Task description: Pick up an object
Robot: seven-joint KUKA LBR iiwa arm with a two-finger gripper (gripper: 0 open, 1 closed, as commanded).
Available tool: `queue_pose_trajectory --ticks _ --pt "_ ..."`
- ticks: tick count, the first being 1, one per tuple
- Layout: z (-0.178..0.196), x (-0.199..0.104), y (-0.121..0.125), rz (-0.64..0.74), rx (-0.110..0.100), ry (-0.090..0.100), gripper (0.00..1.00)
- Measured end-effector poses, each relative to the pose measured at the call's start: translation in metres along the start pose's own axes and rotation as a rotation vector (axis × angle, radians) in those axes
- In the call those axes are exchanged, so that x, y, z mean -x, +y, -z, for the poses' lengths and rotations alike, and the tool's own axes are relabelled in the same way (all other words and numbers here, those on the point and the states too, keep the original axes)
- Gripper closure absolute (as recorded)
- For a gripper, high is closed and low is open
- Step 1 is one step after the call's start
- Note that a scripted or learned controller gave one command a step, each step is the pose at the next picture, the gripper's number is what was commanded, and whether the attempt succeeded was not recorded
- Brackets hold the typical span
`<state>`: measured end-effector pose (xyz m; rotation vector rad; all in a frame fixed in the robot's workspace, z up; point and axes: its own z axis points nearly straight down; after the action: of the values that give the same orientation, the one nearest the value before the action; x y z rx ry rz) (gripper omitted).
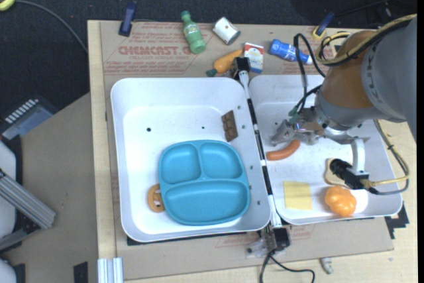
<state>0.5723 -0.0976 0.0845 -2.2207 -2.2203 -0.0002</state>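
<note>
I see the gripper [286,134] low in the right bin [278,91], near that bin's left wall, its dark metal fingers pointing left from under the grey arm [391,76] with its orange band. I cannot tell how the fingers stand; they blur into one dark mass. Their tips sit just above a sausage [282,152], and I cannot say whether they touch it. The sausage is a smooth, reddish-orange, slightly curved toy lying flat on the white floor, one end close to the divider between the bins. Same bin, front: a flat pale yellow square [297,195], like a cheese slice, and just beside it to the right a round glossy orange [340,201] against the front rim. A black cable runs by the orange. The left bin [132,103] is shallow, white, smooth plastic with rounded corners. It bears a light blue plate [202,181] with three compartments, matte and rounded. A small brown pretzel [155,198] pokes out from under the plate's left edge. A dark brown rectangular bar [229,126] lies tilted near the bin's right wall. Beyond the bins, on the board, I note a green bottle [193,33].
</note>
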Motion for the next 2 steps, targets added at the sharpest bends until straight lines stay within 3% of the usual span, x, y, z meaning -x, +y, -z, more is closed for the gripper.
queue_pose_trajectory --ticks 2 --pt "0.0 0.0037 -0.0056 0.0 -0.001 0.0 0.0"
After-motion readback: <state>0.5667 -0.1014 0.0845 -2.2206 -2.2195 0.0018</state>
